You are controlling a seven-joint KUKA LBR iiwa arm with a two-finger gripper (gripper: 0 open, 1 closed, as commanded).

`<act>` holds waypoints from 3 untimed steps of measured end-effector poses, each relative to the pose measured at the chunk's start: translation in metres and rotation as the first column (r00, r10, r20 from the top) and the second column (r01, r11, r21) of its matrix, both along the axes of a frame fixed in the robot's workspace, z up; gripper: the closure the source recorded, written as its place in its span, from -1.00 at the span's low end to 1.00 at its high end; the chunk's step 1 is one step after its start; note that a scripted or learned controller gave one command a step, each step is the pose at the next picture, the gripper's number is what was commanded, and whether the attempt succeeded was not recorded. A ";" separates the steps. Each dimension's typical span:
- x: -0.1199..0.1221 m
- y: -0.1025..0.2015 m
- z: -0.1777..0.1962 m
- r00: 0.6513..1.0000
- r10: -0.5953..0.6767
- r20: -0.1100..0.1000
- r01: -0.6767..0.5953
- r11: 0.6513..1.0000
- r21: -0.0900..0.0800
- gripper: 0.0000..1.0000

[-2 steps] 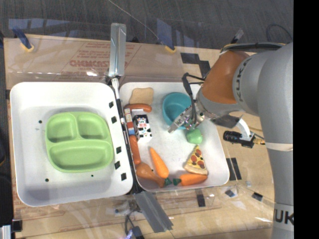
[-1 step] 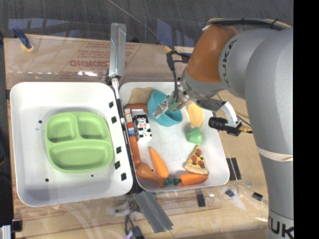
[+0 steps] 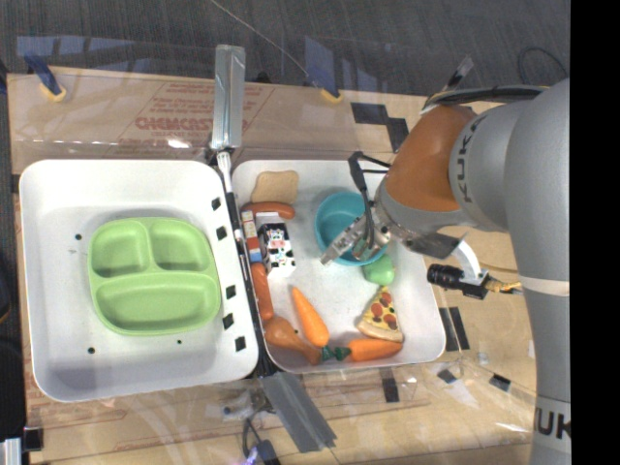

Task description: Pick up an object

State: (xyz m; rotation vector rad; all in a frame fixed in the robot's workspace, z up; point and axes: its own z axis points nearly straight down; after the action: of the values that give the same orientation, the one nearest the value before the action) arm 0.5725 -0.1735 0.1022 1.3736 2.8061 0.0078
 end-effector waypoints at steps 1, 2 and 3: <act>0.016 0.038 0.076 0.996 -0.088 -0.015 0.088 0.996 0.004 1.00; -0.073 0.007 0.060 0.964 0.267 -0.021 -0.267 0.964 0.005 1.00; -0.038 0.029 0.101 0.998 -0.058 -0.018 0.058 0.998 0.003 1.00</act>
State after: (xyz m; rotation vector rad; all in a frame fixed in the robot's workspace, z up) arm 0.5345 -0.1442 0.2028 1.4631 2.7805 -0.0003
